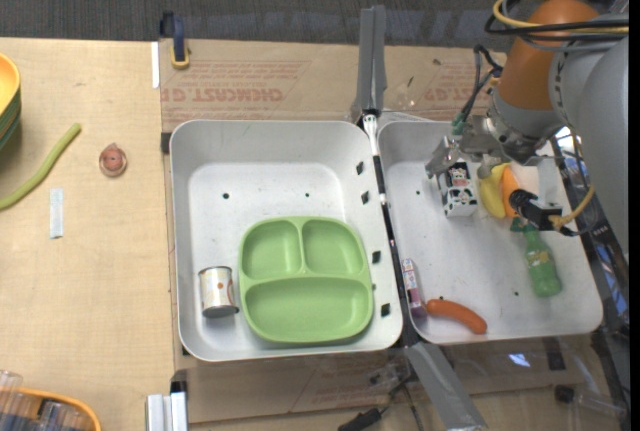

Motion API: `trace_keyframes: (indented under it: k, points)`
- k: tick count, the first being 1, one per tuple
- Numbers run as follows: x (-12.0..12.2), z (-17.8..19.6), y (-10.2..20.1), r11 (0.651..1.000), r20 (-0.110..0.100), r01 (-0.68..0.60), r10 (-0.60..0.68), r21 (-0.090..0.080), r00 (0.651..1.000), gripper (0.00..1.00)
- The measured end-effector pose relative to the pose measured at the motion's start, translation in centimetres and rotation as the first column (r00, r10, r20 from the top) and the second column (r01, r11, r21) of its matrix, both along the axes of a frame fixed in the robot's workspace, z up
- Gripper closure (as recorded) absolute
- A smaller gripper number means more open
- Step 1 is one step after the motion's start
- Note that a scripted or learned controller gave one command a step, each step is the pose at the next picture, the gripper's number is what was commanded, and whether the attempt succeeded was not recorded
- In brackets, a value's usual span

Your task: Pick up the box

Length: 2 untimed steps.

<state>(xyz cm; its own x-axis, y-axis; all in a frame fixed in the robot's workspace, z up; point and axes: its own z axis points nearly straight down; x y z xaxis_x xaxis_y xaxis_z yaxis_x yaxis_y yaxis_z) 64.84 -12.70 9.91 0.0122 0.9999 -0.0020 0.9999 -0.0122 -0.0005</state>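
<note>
Looking at the right bin (560,324), you've got the pincer (458,181) low over its upper-middle, right at a small white box (460,199) with dark print. Can't tell how far the pincer is spread or whether it grips the box. Just right of it: a yellow item (492,196), an orange piece (512,189), a green bottle (541,266). An orange carrot-like thing (457,314) lies near the front wall. The left bin (190,219) has a green divided plate (305,279) and a small can (216,291).

A robotics lab: 2 white bins (190,249) on a cardboard-covered bench (90,299).
</note>
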Motion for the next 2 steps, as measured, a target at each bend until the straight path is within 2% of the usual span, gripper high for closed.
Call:
trace_keyframes:
  k: [1,2]
  points:
    - [0.0,0.9,0.0,1.000,0.000,-0.003,0.003,-0.002,1.000,1.00]
    - [-4.0,19.0,-0.6,0.959,0.000,-0.284,0.284,0.000,0.959,1.00]
